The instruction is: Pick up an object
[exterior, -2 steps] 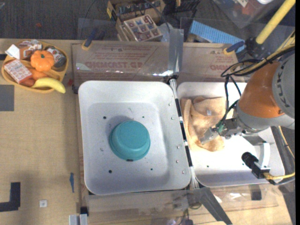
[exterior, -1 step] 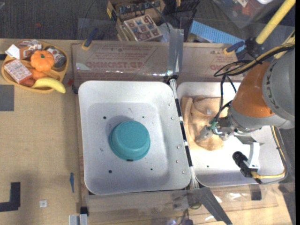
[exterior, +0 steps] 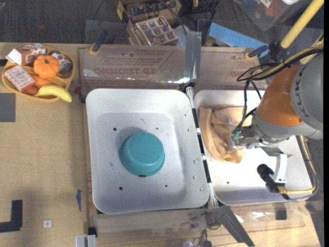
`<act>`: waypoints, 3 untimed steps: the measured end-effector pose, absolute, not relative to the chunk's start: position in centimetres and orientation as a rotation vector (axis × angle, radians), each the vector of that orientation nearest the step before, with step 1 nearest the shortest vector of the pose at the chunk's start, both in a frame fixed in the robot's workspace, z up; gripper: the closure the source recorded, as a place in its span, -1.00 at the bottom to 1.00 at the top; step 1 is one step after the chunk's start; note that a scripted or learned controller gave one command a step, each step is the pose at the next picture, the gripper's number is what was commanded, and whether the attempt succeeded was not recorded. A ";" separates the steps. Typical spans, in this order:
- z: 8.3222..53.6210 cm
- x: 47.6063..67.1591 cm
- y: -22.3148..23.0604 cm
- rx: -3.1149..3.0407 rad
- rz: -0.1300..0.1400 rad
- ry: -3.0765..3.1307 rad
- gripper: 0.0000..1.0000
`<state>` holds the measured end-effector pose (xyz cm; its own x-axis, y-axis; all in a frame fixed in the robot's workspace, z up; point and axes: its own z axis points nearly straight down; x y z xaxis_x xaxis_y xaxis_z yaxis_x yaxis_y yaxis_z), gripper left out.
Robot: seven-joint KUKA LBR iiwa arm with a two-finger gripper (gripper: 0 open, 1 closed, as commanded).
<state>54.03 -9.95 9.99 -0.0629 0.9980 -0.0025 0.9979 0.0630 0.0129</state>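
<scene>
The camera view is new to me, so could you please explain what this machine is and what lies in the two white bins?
This is one picture from a camera fixed above a bench, looking down at a slant. The grey arm with an orange band is a robot reaching in from the right. Its gripper is down over a crumpled tan cloth in the right bin. Whether it grips the cloth is unclear. The left bin holds an upturned teal bowl. A dish of toy food sits far left.

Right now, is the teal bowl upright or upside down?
Upside down: the teal bowl in the left bin shows a closed, flat-topped dome, no hollow.
</scene>
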 end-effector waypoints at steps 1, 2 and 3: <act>10.0 54.0 -9.9 2.143 0.012 2.282 -1.00; 11.0 54.0 -10.2 2.145 0.013 2.277 1.00; 11.0 54.0 -10.2 2.145 0.013 2.277 -1.00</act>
<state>54.05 -10.15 10.98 -0.0597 0.9982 -0.0040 0.9981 0.0597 0.0149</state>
